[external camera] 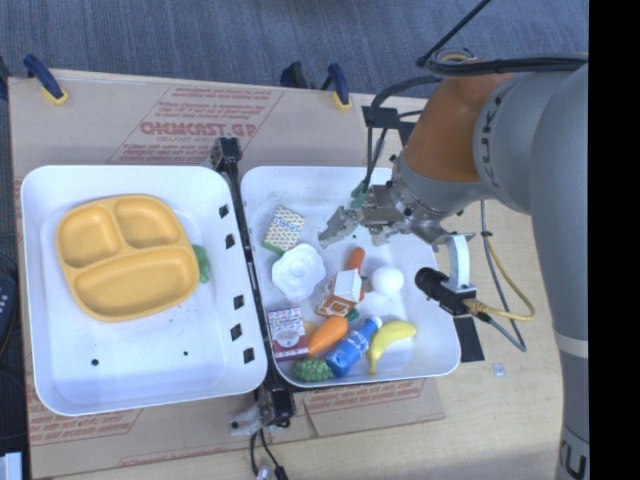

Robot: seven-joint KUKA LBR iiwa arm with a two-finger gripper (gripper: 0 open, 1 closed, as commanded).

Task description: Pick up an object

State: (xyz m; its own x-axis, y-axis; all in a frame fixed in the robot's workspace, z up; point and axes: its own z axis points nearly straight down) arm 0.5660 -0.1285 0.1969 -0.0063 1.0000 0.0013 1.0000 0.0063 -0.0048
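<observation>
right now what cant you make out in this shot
- Gripper, camera view: the fingers are small and blurred against the right bin, so their state is unclear.
- Green item in the left bin: mostly hidden behind the yellow tray.
- Labels on the small cartons: too small to read.
- Green grapes: partly covered by the carrot.

A yellow divided tray [125, 258] sits in the left bin [40, 368]; blue clamps [45, 80] grip the cardboard [110, 118].
</observation>
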